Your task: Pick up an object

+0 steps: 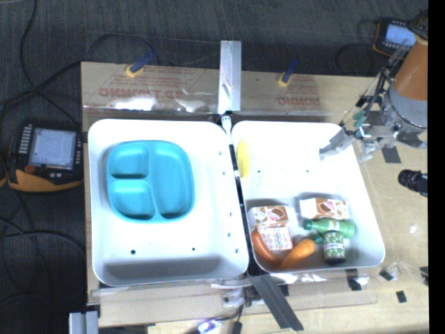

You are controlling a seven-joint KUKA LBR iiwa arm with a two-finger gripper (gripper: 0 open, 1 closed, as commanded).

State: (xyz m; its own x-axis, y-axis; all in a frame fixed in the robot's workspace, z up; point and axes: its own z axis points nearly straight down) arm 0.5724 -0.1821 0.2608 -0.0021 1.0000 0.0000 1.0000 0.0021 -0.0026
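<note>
Nearest the camera, front of the right-hand shallow white plastic bin: a cluster of items packed close together. An orange carrot-shaped toy lies at a slant next to a reddish-orange sausage-shaped piece along the front wall. A small red-and-white printed carton sits just behind those, w/ a second brown-topped carton touching it further back. To the right, a dark green plastic bottle and a lighter green bottle lying on its side; behind them a third small carton w/ brown-and-white print. Any of these is a candidate pick; all rest on the bin floor, none lifted.

Mid-depth, left-hand white bin holds a turquoise plastic divided plate, three compartments, approx centred.

Further back in the right bin, a yellow banana-like piece lies against the divider wall, well apart from the cluster.

Two-finger gripper hovers at the right bin's back-right corner, above the rim, nothing between its fingers; can't tell if they're spread or pressed together. Grey arm w/ orange band enters from the right.
</note>
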